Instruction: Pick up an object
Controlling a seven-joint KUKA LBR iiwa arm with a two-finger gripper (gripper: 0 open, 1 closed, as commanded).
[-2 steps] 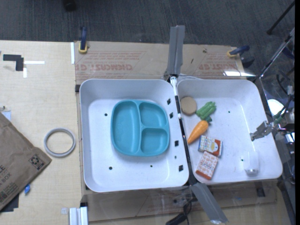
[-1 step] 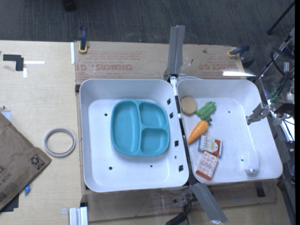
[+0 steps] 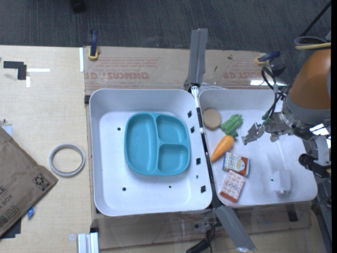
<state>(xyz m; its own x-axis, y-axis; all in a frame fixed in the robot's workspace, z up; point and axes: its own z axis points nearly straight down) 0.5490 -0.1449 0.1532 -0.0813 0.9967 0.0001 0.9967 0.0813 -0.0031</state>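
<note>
Dark carpet floor [image 3: 158,9]; pale wooden bench [image 3: 42,109].

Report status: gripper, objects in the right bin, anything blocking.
Two-finger gripper over right white bin, holding nothing. Orange toy carrot, green toy vegetable, round tan disc, two small printed cartons lie free. Nothing blocking them.

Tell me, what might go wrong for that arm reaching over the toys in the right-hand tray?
The carrot, green vegetable and round biscuit lie bunched close together, so a grab at one could nudge or catch a neighbour. The two small cartons lie flat and touching, which may give little to pinch. All of these sit near the divider wall between the bins, where the gripper might bump it.
</note>
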